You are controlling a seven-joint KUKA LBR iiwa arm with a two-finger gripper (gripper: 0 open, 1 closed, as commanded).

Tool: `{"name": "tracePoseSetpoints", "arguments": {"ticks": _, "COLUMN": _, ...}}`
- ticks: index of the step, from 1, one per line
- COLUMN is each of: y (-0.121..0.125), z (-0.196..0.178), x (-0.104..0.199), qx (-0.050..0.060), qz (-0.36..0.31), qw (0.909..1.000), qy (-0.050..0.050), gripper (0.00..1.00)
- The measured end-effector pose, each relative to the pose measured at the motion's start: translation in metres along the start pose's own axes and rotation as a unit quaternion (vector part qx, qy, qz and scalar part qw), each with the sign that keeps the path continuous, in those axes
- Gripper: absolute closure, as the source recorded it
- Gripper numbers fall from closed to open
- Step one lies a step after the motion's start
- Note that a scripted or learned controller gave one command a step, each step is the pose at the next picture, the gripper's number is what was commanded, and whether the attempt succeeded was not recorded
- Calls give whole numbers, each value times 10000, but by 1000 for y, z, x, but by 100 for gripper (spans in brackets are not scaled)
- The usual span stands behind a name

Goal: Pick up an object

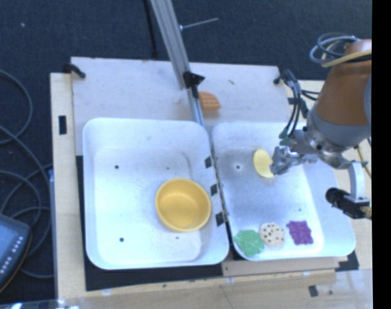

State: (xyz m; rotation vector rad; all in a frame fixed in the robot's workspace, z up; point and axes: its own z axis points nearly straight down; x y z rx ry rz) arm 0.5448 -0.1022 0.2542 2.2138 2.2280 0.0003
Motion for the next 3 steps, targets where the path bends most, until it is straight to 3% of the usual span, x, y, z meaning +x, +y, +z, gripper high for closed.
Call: {"name": "tracePoseSetpoints", "arguments": {"ticks": 3, "y": 22, "z": 17, "x": 172, "qx": 0, "qz": -2, "qw": 10000, "qy": 2, "gripper": 100}}
